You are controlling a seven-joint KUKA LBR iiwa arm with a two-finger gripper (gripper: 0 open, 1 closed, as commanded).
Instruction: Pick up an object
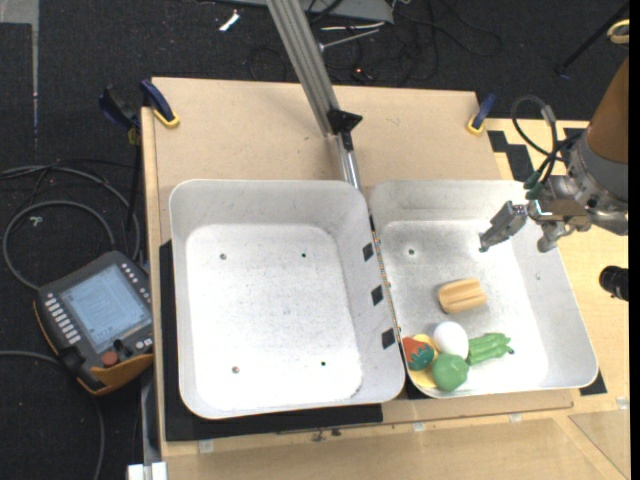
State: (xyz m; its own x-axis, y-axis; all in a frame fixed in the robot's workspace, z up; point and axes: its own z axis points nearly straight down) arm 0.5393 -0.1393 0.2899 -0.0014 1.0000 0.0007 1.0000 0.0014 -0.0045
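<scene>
Hovering open and empty over the right bin [560, 298], the pincer [520, 228] has the bun [461, 294] nearest, below-left, its long axis lying left-right.

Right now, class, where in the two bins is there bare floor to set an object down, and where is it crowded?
The left bin is bare floor wall to wall. In the right bin, the far-left stretch is free, between the divider and the hand. The near-left corner is crowded: tan block, white ball, green toys.
</scene>
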